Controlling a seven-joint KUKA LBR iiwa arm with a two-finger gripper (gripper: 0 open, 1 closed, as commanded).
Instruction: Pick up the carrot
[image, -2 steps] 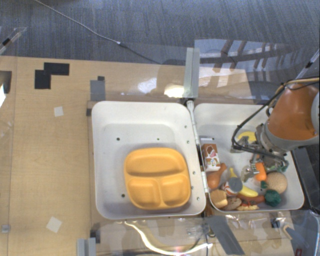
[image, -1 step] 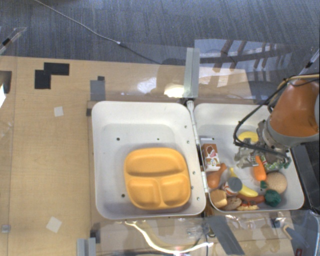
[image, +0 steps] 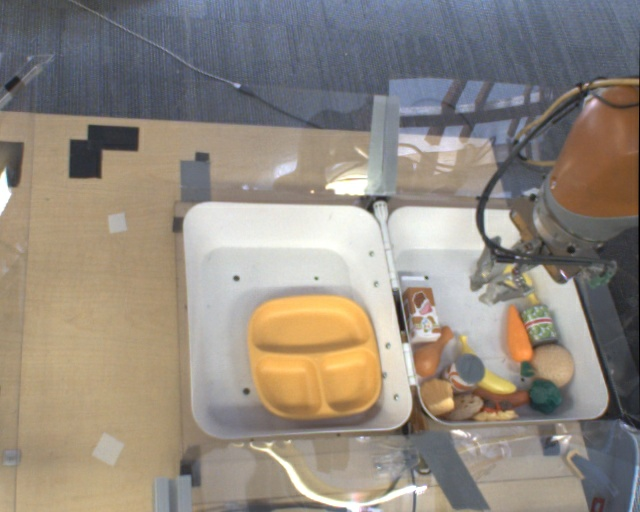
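Reaching in from the right edge of the frame, the grey arm w/ its orange band (image: 600, 150) sits over the upper part of the right bin (image: 450, 235). Its hand (image: 505, 280) hangs low in that bin, metal fingers pointing down-left; can't tell if they're parted or closed, and nothing is visible between them.

Carrot (image: 518, 335) lies just below the hand, right-center of the frame, orange, roughly upright w/ its tip toward the bottom. It's right beside a green-labelled can (image: 540, 322), touching or nearly so. Whether the hand touches the carrot top is unclear.

Other stuff in the right bin, bottom half: small brown-and-white carton (image: 421, 312) along the left wall, a pear-like brown piece (image: 431, 352) under it, a banana (image: 493, 381), a tan ball (image: 554, 364), a dark green piece (image: 545, 395), plus more small food items crowded at the lower edge, too jumbled to name.

Left bin (image: 230, 240), center of frame, holds a yellow divided tray (image: 315, 355) in its lower half, lying flat. Both bins sit on the light wood desk (image: 90, 330).
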